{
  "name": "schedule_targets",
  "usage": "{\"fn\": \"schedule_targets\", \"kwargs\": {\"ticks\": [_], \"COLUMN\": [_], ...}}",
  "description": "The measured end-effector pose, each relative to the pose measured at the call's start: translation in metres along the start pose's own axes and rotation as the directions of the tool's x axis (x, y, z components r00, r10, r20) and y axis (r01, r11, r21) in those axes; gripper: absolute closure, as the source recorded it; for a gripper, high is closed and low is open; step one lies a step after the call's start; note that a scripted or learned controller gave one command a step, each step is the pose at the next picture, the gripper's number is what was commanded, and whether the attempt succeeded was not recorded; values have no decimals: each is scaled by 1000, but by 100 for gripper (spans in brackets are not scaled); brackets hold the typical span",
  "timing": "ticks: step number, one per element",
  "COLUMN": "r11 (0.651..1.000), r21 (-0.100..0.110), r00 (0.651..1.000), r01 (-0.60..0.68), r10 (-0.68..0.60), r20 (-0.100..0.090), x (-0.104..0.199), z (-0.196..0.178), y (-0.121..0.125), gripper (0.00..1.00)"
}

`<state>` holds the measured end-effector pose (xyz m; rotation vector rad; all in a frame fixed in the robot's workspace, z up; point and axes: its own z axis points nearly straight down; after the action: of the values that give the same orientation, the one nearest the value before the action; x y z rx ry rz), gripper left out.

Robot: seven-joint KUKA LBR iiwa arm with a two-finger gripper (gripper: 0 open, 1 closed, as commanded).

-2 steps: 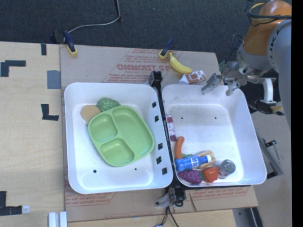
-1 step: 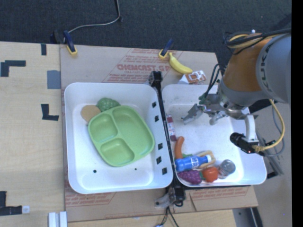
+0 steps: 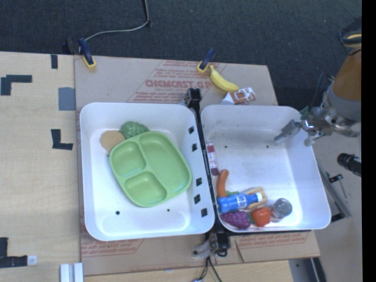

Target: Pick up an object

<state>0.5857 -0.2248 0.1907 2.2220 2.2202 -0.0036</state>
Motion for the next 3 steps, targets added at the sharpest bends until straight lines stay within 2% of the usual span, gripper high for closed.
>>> {"fn": "schedule_targets", "kwargs": {"ticks": [1, 2, 3], "r11": [1000, 1000, 1000], "r21": [1, -4, -3], "r00": [1000, 1000, 1000], "r01": [3, 3, 2], "r10": [-3, -3, -2], "r20": [-3, -1, 0], "x": [85, 125, 131], "z": [53, 105, 105], "y": [42, 82, 83], "gripper": [0, 0, 0]}}
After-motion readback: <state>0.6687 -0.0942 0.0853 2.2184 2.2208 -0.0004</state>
